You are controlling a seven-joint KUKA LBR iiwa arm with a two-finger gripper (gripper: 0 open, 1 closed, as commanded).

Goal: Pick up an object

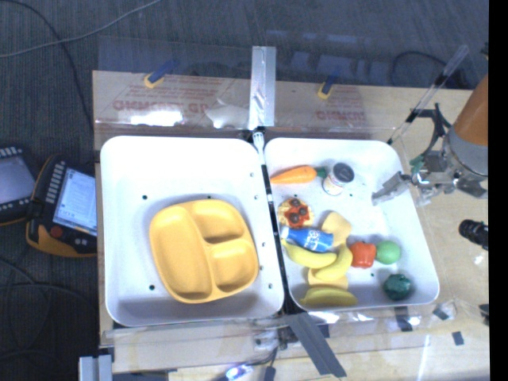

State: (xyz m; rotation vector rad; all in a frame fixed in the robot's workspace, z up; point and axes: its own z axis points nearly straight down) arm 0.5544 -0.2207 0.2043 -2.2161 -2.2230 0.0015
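A: In the camera view, where is the gripper [390, 189]?
B: At the right bin's [397, 159] right rim. Fingers open or closed, I cannot tell.
A: And the objects?
B: Carrot [292, 175], banana [321, 259] and green ball [388, 252] lie inside. Yellow tray [203, 248] is in the left bin [127, 165].

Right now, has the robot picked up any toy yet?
Not yet. The gripper sits at the right bin's right edge with nothing seen between its fingers. The carrot, banana and green ball all lie in that bin. The yellow tray sits in the left bin. Choosing, reaching and lifting a toy are left.
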